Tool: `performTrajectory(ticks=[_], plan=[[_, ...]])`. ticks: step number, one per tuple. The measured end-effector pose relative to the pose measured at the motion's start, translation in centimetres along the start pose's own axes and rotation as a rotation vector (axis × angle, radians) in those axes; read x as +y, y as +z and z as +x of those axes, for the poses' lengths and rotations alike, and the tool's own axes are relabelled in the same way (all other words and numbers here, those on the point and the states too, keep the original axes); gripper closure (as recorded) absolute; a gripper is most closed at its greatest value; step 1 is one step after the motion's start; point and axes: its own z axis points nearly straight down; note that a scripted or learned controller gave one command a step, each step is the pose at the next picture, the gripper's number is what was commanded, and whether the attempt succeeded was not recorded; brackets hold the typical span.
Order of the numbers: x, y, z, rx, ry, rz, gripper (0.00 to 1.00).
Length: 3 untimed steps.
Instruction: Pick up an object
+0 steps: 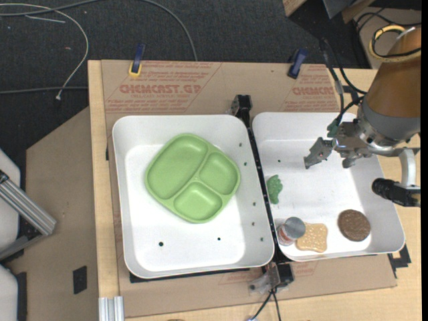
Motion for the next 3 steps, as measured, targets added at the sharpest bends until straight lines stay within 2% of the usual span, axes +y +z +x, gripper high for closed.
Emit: performTrajectory(ticks=[2,3], plan=[[-0.4,12.6,-0.5,0.001,0.002,0.006,0.00],[-0.5,12.8,-0.5,0.001,0.001,0.002,0.00]])
